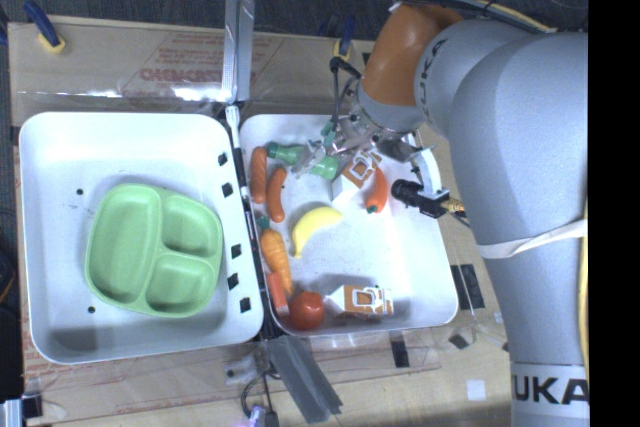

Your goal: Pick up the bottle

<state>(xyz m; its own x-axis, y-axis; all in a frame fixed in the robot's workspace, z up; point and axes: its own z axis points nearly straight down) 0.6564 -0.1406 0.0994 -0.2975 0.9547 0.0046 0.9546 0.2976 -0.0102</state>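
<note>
Two shallow white bins sit side by side on my table; my tool (345,147) hangs low over the far end of the right bin (425,300). A small green plastic bottle (300,158) lies on its side just beside the tool, on its left, perhaps touching. Whether the tool grips it I cannot tell.

Around it lie orange carrots (276,260), a yellow banana (310,223), a red tomato (307,309) and an orange-and-white carton (365,299). The left bin (50,150) holds a green divided plastic plate (153,249). White letters "UKA" (550,391) mark my grey arm.
</note>
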